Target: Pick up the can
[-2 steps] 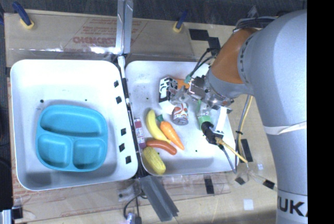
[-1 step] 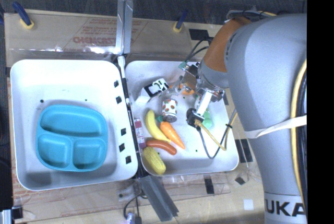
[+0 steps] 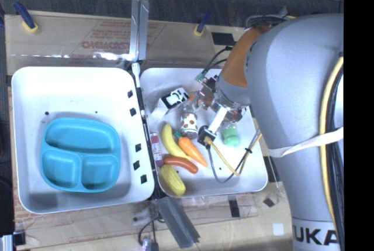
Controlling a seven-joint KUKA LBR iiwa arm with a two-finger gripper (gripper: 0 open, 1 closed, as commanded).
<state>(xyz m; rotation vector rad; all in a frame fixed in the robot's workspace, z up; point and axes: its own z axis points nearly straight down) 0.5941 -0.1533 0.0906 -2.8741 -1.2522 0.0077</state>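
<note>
the can point(image 3: 189, 123) sits near the middle of the bin on the view's right point(image 3: 257, 181), just above the banana point(image 3: 169, 140) and the carrot point(image 3: 193, 151). the hand point(image 3: 198, 102) is low over this bin, just beside the can at its upper right. how far the hand is open cannot be told, nor whether it grips anything. the other bin point(image 3: 23, 98) holds a blue tray point(image 3: 82, 153).
</note>
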